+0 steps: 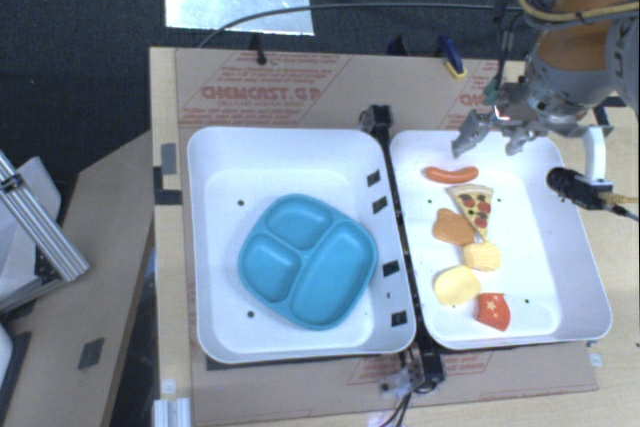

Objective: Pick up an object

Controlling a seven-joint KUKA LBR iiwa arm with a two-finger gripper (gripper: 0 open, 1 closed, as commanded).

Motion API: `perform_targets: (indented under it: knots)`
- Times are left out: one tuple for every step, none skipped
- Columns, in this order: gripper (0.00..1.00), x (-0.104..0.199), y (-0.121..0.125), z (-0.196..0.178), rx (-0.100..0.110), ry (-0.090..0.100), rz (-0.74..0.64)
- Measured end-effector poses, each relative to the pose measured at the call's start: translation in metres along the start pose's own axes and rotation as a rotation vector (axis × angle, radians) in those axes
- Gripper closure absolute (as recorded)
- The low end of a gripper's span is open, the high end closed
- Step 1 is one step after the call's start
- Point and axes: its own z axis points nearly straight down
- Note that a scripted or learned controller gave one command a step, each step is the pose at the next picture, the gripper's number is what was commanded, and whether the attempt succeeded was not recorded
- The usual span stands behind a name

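The right bin (560, 245) holds several toy foods: a hot dog (451, 174), a pizza slice (473, 206), a brown piece (453, 230), a ridged yellow chip (482, 257), a pale yellow round piece (456, 287) and a red strawberry-like piece (493, 311). My gripper (492, 138) hangs above the bin's far edge, just beyond the hot dog. Its two fingers are spread apart and open, with nothing between them.
The left bin (220, 215) carries a blue divided plate (306, 260). A black clamp ridge (390, 215) runs between the two bins. A black fitting (570, 185) sticks in at the right bin's right wall. Cardboard (300, 85) lies under both bins.
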Motion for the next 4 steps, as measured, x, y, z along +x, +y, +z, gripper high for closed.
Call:
perform_targets:
  knots:
    - [0.00,0.000,0.002,-0.006,-0.012,-0.001,-0.002]
    - [0.00,-0.001,0.001,0.035,-0.008,-0.001,0.000]
    - [0.00,-0.006,0.007,0.095,-0.007,-0.001,0.000]
    - [0.00,-0.014,0.008,0.151,-0.015,-0.003,0.000]
